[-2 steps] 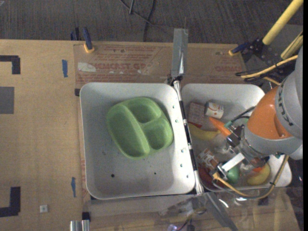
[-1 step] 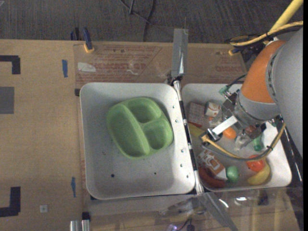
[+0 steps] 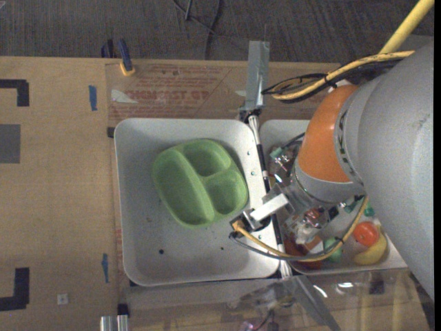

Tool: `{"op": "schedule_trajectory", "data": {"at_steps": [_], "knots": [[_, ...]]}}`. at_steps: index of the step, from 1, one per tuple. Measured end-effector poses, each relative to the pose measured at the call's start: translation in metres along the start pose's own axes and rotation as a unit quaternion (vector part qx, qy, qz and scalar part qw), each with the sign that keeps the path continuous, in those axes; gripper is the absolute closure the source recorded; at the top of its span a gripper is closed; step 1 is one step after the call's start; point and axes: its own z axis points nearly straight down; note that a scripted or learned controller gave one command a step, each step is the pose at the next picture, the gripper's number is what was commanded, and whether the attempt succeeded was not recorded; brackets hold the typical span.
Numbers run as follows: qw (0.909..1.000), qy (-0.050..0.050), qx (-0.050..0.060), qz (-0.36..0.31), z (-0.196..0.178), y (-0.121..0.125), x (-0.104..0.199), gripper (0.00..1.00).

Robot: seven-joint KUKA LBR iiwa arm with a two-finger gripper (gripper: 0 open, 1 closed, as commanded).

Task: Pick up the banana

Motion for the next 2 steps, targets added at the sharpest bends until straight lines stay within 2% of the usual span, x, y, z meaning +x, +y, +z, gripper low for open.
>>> {"op": "schedule_trajectory", "data": {"at_steps": [1,2], "knots": [[0.9996,0.001,-0.002,0.030,0.000,0.059,-0.021,0.00],[0.9957,0.003,-0.002,0.092,0.094,0.126,-0.079,0.00]]}}
